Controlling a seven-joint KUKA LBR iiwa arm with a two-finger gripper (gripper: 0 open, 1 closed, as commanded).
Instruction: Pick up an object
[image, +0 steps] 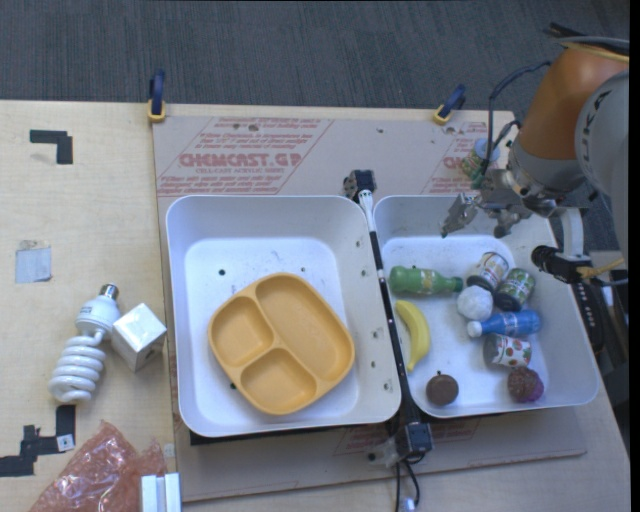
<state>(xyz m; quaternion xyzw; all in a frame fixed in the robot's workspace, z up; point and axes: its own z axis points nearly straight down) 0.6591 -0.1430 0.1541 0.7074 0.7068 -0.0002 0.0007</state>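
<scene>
down by the near edge of the right bin (560, 398) you have a brown ball (442, 387) and a banana (414, 333). your hand (478, 214) hangs over that bin's far side, fingers spread, pinching nothing. the green bottle (424, 281) lies just nearward of it, long axis across the bin.

Divided tray (281, 344) in left bin (190, 225); bottles, cans, banana (414, 334) in right bin (574, 330).

Right bin (570, 390) holds a green bottle (425, 282) (lying flat), banana (414, 333), blue bottle (506, 324), cans (514, 288).
</scene>
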